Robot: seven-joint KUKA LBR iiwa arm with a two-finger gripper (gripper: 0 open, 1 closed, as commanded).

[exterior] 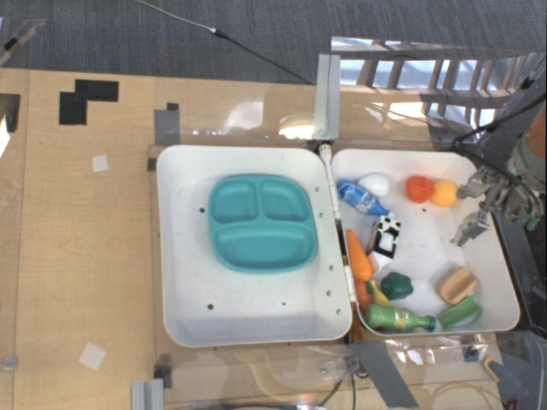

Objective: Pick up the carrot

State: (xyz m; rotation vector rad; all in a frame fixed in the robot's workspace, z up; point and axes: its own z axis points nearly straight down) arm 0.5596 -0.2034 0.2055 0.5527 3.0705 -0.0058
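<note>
Camera view: carrot (360,255) lies in the right bin (504,310), hard against the divider wall shared with the left bin (179,314), long axis running roughly along that wall. Everything below is placed off the carrot. Just beside it, away from the wall, is the black-and-white patterned piece (386,236); just toward the near rim from its lower end sits the dark green broccoli-like toy (396,285), close enough that I can't tell if they touch. Beyond that, the green bottle (400,319) lies along the near rim. Toward the far rim from the carrot: blue crumpled wrapper (358,197) and a white round thing (374,183). Well apart across the bin: red tomato-like ball (419,189), orange ball (444,194), tan block (455,284). The teal divided plate (261,223) is over the wall in the left bin. My tool (480,209) hangs at the far side of the right bin from the carrot, near the orange ball, nothing between the fingers; they look parted, empty. Handling guess: looks like a light, rigid plastic toy, smooth and tapered, so likely slippery and prone to rolling or squirting out toward the thin end. I'd take it across the thicker middle, fingers closing across the width. Risk: the wall leaves little room for one finger on that side, and the patterned piece crowds the other.
</note>
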